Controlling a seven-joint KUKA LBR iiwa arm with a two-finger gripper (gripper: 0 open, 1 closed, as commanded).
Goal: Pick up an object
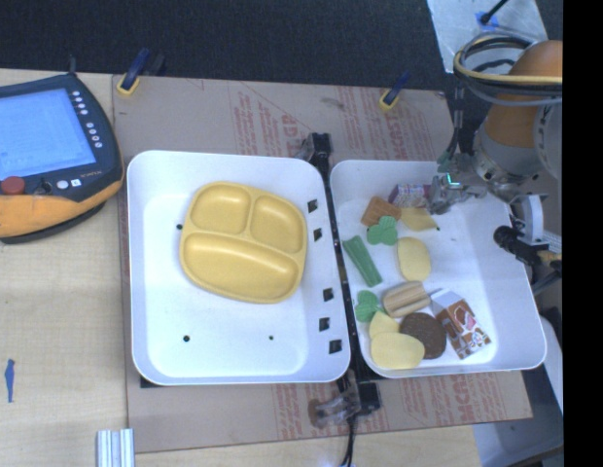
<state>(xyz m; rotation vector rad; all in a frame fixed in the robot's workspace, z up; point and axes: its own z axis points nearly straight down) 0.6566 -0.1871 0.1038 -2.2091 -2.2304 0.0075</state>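
Objects for picking: a heap of small toy food pieces in the right shallow white bin (506, 348), none lifted yet as far as can be judged.

Left shallow white bin (156, 348): carries one yellow plastic divided tray with three compartments (245, 241), lying toward the bin's far half.

Grey arm with orange band (520, 115): enters over the right bin's far right corner. Two-finger gripper (445, 195) sits low near the bin's far edge, just beside a pale yellow flat piece (418, 220) and a brown block (379, 209). Its state cannot be told; nothing is seen in its hold.

Contents of right bin, larger to smaller: pale yellow rounded piece (397, 350) at the near edge; dark brown round cookie-like piece (424, 333) touching it; brown-and-white printed carton (464, 327); tan log-shaped piece (405, 298); pale yellow oval piece (413, 259); long green strip (362, 260) beside the left wall; green leaf-shaped piece (383, 231); small green piece (367, 305).

Step in hand, judged: approach or descent onto the cluster at the far edge. Next move calls for centring on one piece and closing without catching neighbours.

Hard to make out: fingertips, lost in dark wrist hardware; a small purplish item (410, 195) near the gripper, identity unclear; arm cut off at the right.
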